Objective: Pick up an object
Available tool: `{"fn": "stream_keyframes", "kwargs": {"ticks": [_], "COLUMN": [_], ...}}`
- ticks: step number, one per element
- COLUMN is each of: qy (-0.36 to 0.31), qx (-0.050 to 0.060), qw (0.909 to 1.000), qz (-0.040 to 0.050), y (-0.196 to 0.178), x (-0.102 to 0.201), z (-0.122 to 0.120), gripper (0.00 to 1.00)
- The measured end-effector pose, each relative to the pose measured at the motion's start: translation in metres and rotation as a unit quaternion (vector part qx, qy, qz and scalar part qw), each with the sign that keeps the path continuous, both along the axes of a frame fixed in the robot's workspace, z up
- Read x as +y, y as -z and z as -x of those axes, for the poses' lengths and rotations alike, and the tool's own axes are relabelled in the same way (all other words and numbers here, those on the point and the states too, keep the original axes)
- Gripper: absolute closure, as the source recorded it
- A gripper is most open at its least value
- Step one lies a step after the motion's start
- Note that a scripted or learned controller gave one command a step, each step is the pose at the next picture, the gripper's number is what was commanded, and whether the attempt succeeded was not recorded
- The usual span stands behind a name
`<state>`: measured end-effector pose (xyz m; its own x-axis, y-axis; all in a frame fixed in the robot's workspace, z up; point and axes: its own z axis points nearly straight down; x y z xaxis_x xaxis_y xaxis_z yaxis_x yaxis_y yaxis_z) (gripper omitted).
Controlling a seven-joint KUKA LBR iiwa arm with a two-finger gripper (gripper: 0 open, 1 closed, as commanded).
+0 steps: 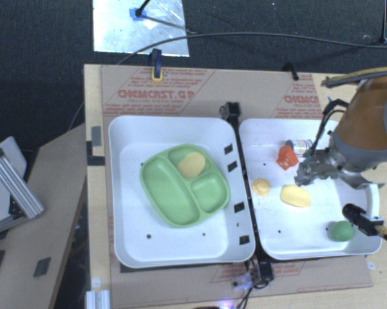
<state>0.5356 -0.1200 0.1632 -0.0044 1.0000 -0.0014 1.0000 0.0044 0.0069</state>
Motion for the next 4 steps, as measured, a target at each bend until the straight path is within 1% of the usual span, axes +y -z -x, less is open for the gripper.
{"fn": "stream_keyframes", "kwargs": {"ticks": [1,2,3,4], "qy": [0.000,0.000,-0.003,-0.002], "qx": [-0.001,0.000,0.003,0.003], "qw": [1.0000,1.0000,1.0000,1.0000], "qz": [0.0002,0.0001,-0.0015,-0.0015], "y": [-0.061,-0.105,-0.087,-0.085], "x": [0.001,0.000,0.057,0.102], "z": [0.006,0.004,-0.001,0.001], "gripper": [1.00,1.00,1.00,1.00]}}
